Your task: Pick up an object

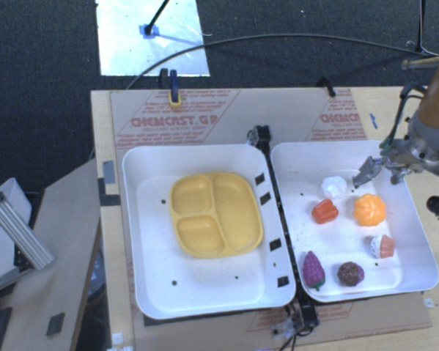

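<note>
At the right of the frame the gripper (377,166) is seen over the upper part of the right bin (419,271), just above and to the right of a small white object (333,185). Whether its fingers are spread or closed cannot be told from this view, and nothing is seen held between them.

Several candidate objects are found in that bin: a red-orange pepper-like piece (324,212) left of centre, an orange rounded fruit (369,209) just below the gripper, a small white-and-orange piece (382,246) lower right, a purple piece (313,269) and a dark brown round piece (350,273) near the bottom edge. A yellow divided tray (215,214) is lying in the left bin (145,234).

The approach stage is judged to be in hand. A clean grasp would probably be served best if one isolated object is chosen, the orange fruit being nearest, and the descent is centred directly over it so that neighbours are not nudged.
</note>
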Action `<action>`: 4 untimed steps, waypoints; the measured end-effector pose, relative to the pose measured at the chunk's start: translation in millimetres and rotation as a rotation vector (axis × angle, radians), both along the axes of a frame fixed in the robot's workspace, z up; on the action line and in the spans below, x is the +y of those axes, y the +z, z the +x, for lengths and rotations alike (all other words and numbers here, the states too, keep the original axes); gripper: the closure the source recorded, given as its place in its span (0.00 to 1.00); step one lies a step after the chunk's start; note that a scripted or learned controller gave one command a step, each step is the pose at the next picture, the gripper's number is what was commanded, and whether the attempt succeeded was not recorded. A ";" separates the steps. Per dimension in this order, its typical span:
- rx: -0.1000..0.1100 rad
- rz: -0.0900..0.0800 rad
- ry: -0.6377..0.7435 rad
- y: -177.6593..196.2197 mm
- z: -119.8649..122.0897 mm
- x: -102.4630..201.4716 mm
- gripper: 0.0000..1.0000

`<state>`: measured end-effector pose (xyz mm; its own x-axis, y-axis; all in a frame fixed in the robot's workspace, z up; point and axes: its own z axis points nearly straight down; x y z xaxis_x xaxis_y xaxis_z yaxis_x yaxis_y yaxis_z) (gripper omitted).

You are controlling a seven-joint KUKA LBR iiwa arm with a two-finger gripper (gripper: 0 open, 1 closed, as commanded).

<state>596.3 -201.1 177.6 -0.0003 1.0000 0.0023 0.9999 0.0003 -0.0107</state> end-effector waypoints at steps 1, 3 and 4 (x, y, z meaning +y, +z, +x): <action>-0.012 -0.003 0.003 7.4 3.3 0.5 0.00; -0.012 -0.003 0.001 -94.6 -4.6 -0.6 0.00; -0.016 -0.004 0.002 -81.4 -3.2 -0.9 1.00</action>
<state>593.1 -202.0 96.2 -0.0018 1.0000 -0.0021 1.0000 0.0018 0.0052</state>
